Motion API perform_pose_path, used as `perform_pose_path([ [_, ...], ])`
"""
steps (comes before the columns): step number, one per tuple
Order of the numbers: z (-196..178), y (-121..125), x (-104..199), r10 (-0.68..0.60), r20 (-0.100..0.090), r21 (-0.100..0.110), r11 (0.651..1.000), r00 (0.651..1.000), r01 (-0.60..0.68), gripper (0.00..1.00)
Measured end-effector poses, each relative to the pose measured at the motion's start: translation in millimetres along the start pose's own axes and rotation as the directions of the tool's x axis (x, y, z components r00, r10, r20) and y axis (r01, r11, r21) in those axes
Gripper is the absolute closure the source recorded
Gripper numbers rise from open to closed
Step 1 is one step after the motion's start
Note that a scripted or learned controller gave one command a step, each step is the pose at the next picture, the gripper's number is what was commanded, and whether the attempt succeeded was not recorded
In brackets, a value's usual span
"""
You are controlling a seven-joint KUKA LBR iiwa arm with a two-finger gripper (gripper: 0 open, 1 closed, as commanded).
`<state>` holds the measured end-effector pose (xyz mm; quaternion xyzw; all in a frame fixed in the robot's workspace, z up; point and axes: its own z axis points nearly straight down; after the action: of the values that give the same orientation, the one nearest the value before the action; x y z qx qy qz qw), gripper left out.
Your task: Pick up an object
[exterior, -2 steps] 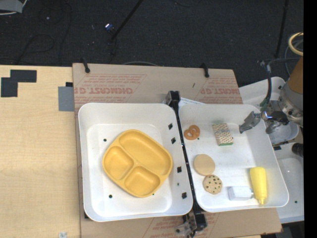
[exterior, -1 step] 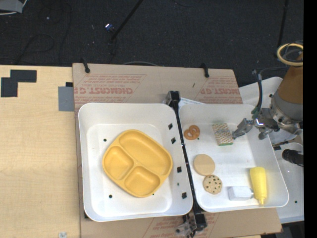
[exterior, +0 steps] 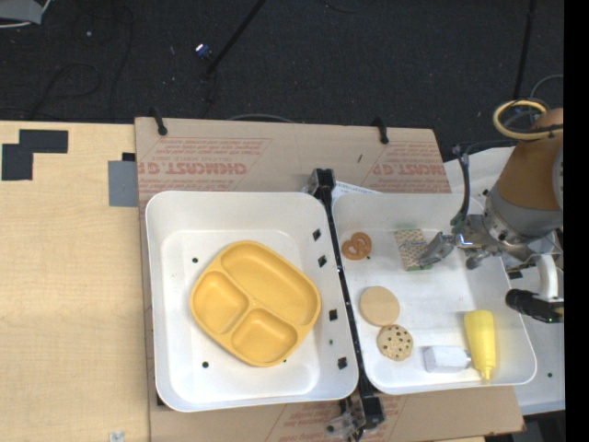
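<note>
1. The task names no one object, so the candidates all lie in the right bin [exterior: 515, 376]: a patterned green-and-white packet [exterior: 411, 245] near the far edge, a pretzel [exterior: 357, 245] toward the far left corner, a plain tan disc [exterior: 378, 305] at the middle left, a chocolate-chip cookie [exterior: 396, 342] just in front of it, a yellow bottle [exterior: 479, 341] at the near right, and a small white block [exterior: 446, 358] touching or just beside the bottle's left side.
2. The packet is the object nearest the gripper [exterior: 440, 250], which sits at the packet's right edge.
3. The gripper is too small and too muddled against the packet to read; I cannot tell its state, nor whether it has any hold on the packet.
4. The arm [exterior: 529, 182] reaches in over the right edge of the surface, with its wrist above the far right part of the right bin.
5. Judged from this, the step in hand is the approach or the grasp itself at the packet; nothing appears lifted off the bin floor.
6. The next move calls for a firm closure on the packet's edge, then a straight lift. A flat, thin packet gives little to pinch and could slip out.
7. The left bin [exterior: 175, 219] carries a yellow divided tray [exterior: 256, 302], lying well apart from the gripper beyond the divider between the bins.
8. Both bins rest on a cardboard sheet [exterior: 230, 159] on the surface.
</note>
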<state>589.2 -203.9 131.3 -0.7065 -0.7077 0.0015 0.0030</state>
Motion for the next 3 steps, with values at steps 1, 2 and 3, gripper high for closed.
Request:
perform_pose_path([
  [1,46,0,1,0.002,0.0,-0.001,1.0,1.0,-0.002,0.0],
  [2,33,0,1,0.002,0.001,-0.004,1.0,1.0,-0.002,1.0],
  [3,-10,3,-4,0.001,0.003,-0.008,1.0,1.0,-0.001,1.0],
])
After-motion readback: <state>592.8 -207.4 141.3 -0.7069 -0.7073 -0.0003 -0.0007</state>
